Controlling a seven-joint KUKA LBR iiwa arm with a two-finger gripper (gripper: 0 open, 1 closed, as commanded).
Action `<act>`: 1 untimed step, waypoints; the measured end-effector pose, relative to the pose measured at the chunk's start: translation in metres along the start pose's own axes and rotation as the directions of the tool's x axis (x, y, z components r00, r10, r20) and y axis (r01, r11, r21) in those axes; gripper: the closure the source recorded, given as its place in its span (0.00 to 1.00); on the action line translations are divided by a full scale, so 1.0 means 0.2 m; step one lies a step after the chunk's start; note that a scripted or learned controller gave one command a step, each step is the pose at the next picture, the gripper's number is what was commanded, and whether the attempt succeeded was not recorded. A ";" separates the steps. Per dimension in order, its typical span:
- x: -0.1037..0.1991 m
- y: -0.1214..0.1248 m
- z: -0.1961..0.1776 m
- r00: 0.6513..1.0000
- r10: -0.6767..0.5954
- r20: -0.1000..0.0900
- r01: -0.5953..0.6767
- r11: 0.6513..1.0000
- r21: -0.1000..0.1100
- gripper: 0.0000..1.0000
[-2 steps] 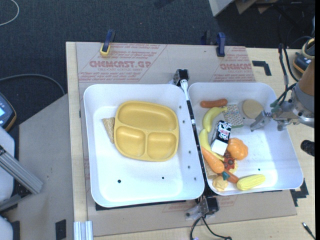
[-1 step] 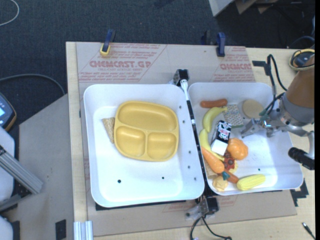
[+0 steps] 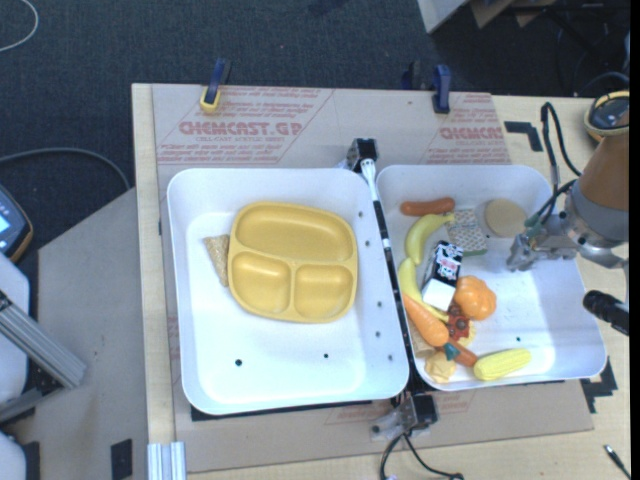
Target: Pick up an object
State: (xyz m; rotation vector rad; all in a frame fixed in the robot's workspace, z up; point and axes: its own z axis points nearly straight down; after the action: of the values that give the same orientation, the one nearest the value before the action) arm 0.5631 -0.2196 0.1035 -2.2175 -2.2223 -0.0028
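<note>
camera view: left bin (image 3: 200,298) holds yellow tray (image 3: 292,261); right bin (image 3: 560,338) holds toy food pile (image 3: 445,293). gripper (image 3: 527,251) sits right of pile, apart; jaw state can't be told.

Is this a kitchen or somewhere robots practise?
Probably a robot lab, not a kitchen. A robot arm reaches over two white bins clamped to a board. The food, like the corn, looks like toys, and cables lie on the floor.
</note>
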 end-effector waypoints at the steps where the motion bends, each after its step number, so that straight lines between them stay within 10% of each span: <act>1: 0.01 -0.04 -0.29 1.000 0.002 0.006 -0.002 1.000 -0.005 1.00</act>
State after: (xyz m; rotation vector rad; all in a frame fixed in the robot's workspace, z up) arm 0.5559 -0.2170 0.1623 -2.2251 -2.2256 -0.0025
